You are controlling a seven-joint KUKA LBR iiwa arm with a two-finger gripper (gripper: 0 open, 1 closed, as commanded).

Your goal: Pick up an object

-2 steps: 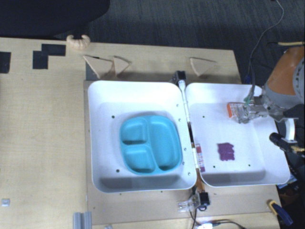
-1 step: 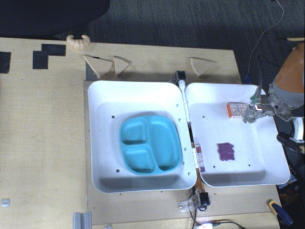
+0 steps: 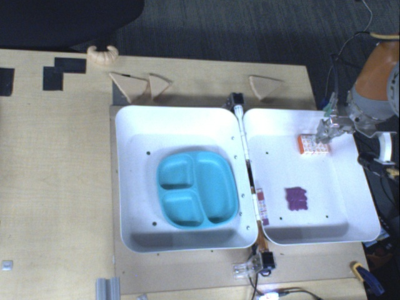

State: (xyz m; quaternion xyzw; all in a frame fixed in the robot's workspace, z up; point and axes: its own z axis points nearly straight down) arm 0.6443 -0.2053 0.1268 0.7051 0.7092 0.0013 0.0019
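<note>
A small orange and white box [image 3: 309, 145] lies in the right bin [image 3: 350, 230], near its far side. My gripper [image 3: 326, 132] hangs directly over the box's right end, its metal fingers pointing down at it. A purple crumpled object [image 3: 296, 198] rests in the middle of the same bin. The grey arm with its orange band [image 3: 375, 74] comes in from the right edge.
The left bin [image 3: 134, 167] holds a blue divided tray [image 3: 197, 188]. A thin patterned strip [image 3: 260, 206] lies along the ridge between the bins. Cables run past the right bin's far right side. The wooden bench [image 3: 56, 180] spreads to the left.
</note>
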